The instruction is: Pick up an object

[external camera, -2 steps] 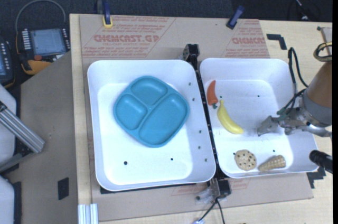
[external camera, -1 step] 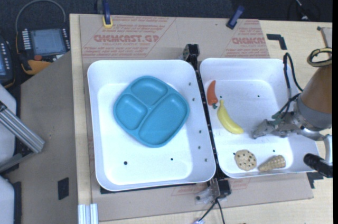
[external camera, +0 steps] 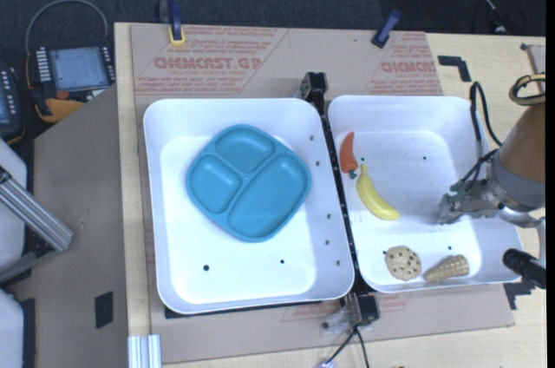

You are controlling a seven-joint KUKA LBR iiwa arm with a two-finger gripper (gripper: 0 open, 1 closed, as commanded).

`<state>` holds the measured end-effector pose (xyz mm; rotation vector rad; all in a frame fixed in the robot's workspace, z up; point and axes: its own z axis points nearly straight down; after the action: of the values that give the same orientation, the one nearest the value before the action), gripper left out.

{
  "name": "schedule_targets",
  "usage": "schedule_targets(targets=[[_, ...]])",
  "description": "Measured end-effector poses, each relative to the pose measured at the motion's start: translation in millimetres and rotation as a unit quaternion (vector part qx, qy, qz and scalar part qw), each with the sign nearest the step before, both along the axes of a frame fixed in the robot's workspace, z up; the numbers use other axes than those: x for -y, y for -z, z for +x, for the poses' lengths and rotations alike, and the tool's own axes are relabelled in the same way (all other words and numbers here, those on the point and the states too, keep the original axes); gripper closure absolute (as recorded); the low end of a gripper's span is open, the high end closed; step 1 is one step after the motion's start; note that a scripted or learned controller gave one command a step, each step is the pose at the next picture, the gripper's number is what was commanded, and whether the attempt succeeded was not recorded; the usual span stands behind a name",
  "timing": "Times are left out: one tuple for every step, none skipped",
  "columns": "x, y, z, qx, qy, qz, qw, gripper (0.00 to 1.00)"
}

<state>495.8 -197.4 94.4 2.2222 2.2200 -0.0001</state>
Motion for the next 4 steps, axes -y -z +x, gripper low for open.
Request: schedule_targets(targets=[[7.5, -51.3, 8.2, 0.002, -0.001, -0.0012, 1.0, 1.0], [2.2, -112.0, 12.8, 0.002, -0.001, -0.0012, 1.0, 1.0], [2.6, -165.3, 14.1, 0.003, -0.001, -0.0015, 1.0, 1.0], [-45.7, -169.9, 22.3, 0.001, -0.003, 0.0001, 1.0, 1.0]])
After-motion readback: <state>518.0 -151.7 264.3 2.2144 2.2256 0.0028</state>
